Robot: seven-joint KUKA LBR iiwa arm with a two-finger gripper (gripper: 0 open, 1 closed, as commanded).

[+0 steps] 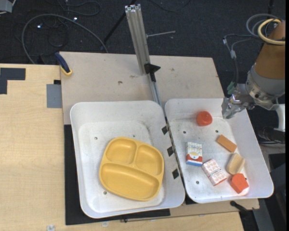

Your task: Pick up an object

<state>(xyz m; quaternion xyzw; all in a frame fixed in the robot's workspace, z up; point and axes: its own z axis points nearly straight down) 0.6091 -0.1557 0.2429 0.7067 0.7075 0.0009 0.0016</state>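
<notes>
A pale table carries 2 white bins; black cables trail behind. The gripper hangs at the right bin's rim.

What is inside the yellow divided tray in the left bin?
The yellow tray shows three compartments, all bare yellow plastic with no items in them. It rests on the left bin floor; whatever lies beneath the tray is covered and cannot be seen.

Red round piece lies in the right bin
</notes>
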